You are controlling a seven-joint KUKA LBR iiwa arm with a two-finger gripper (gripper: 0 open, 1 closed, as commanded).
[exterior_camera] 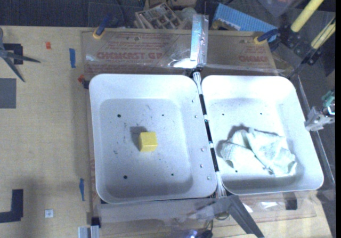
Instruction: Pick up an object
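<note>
The yellow block [148, 141] lies alone in the left bin [101, 93], an easy target; the crumpled white cloth [261, 150] is harder. Approach straight from above. The pincer's state I cannot tell.

A yellow block [148, 141] sits in the white left bin [101, 98]. A white crumpled cloth [264, 150] lies in the white right bin [287, 93].

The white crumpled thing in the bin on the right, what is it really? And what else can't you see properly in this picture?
- White crumpled thing, camera view: looks like cloth, but too blurred to tell what it is or what lies under its folds.
- Yellow block: its underside is hidden, and any markings are too small.
- Gripper: cut off by the right edge, and too small to make out clearly.
- Dark specks on the left bin: too tiny to identify.
</note>
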